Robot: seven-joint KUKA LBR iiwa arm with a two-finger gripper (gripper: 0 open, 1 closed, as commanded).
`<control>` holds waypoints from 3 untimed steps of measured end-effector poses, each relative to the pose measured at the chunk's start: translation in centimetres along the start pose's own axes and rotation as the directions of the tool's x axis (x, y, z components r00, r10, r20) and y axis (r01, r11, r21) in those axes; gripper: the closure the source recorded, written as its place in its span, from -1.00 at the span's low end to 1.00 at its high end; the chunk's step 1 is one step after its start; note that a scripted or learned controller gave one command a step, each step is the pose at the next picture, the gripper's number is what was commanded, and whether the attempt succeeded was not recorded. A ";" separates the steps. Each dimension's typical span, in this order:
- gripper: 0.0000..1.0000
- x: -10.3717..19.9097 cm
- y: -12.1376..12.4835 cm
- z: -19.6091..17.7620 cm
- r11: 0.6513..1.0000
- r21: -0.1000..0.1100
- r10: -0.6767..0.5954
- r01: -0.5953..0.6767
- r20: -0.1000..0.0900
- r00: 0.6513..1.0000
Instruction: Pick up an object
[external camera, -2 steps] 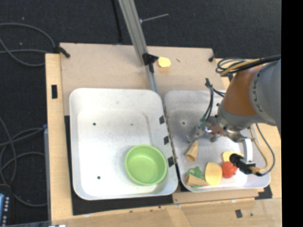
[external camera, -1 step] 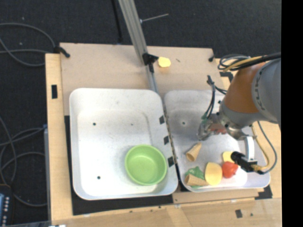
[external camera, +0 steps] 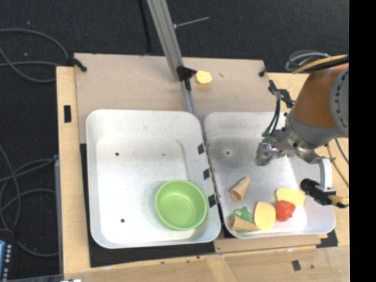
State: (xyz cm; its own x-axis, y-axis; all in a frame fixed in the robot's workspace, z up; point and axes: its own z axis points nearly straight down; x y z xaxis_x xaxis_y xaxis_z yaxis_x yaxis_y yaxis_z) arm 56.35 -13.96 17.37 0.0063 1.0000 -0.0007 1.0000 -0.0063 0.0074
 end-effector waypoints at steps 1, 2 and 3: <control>1.00 -0.2 0.5 -6.5 1.000 -0.002 -0.010 0.010 0.001 1.000; 1.00 -0.3 0.7 -11.9 1.000 0.000 -0.011 0.011 0.001 1.000; 1.00 5.7 0.9 -10.7 1.000 0.006 -0.013 0.013 0.000 1.000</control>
